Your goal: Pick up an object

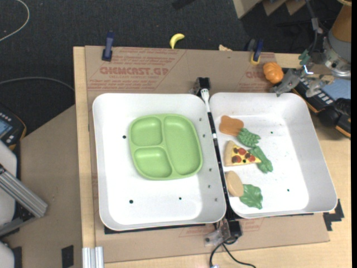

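The right bin holds several toy foods along its left side: an orange-brown piece, a pizza slice, a tan oval piece and green leafy pieces. My gripper hangs over the right bin's far right corner, well away from the foods. It is open with nothing between its fingers.
The left bin carries a green divided plate. A small orange toy lies on the cardboard just left of the gripper, and a yellow banana lies at the bench's far edge. Blue clamps grip the far edge.
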Tool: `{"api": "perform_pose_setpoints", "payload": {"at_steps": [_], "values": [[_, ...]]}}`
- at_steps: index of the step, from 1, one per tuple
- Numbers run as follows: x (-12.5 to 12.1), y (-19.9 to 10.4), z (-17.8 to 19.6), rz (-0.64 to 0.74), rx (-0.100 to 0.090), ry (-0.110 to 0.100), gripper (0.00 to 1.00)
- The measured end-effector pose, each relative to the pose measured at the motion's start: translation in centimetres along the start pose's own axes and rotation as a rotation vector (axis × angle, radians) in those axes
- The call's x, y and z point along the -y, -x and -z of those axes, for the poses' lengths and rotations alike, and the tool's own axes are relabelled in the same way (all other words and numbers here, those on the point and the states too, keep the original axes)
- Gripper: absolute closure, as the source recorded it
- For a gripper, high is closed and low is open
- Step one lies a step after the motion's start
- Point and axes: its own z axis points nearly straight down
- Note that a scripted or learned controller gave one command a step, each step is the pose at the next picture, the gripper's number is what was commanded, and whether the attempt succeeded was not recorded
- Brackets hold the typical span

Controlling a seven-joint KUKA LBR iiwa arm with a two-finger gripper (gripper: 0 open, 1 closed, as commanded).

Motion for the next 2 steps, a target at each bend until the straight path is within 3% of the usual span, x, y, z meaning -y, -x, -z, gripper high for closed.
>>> {"api": "perform_pose_setpoints", "payload": {"at_steps": [1, 2], "values": [[3.83, -1.07, 18.19, 0.002, 0.005, 0.019, 0.00], [3.71, -1.11, 18.15, 0.002, 0.005, 0.007, 1.00]]}}
